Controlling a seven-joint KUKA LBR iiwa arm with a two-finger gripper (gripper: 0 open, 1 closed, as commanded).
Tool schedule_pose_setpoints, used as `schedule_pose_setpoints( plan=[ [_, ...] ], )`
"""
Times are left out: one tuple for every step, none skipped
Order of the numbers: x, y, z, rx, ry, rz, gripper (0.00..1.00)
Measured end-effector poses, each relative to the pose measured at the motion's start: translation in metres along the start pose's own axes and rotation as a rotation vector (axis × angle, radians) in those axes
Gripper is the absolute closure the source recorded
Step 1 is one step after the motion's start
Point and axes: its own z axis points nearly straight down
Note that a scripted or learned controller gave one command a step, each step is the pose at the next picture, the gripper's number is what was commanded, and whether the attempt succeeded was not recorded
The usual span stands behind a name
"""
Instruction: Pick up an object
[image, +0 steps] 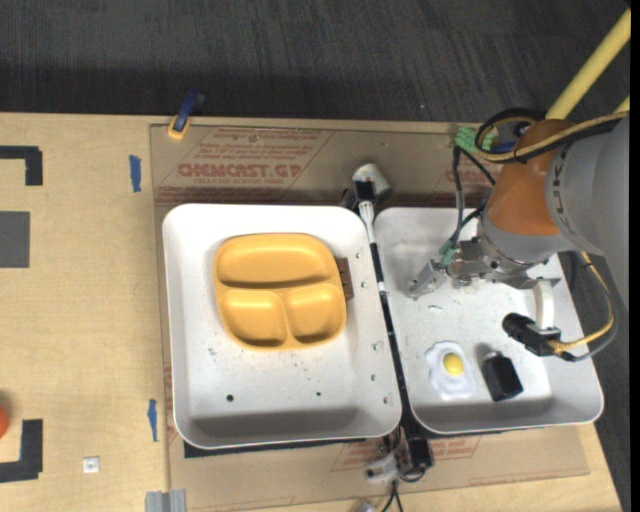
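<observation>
two small things are seen in the right bin (575, 405): a fried egg toy (449, 367) beside a black block (500, 376), near its front wall. the gripper (425, 281) is held spread above bare floor, well apart. a yellow divided tray (280, 288) is kept in the left bin (190, 330).

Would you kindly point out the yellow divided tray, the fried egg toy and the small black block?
yellow divided tray (281, 289): camera view, central ridge.
fried egg toy (451, 367): camera view, yolk.
small black block (501, 376): camera view, top face.
</observation>
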Motion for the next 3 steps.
schedule_pose_setpoints(
  plan=[
    [-0.027, -0.099, 0.010, 0.006, 0.001, -0.087, 0.00],
    [0.009, -0.111, 0.010, 0.003, 0.001, -0.336, 0.00],
    [0.044, -0.066, -0.089, 0.002, 0.001, -0.531, 0.00]
  ],
)
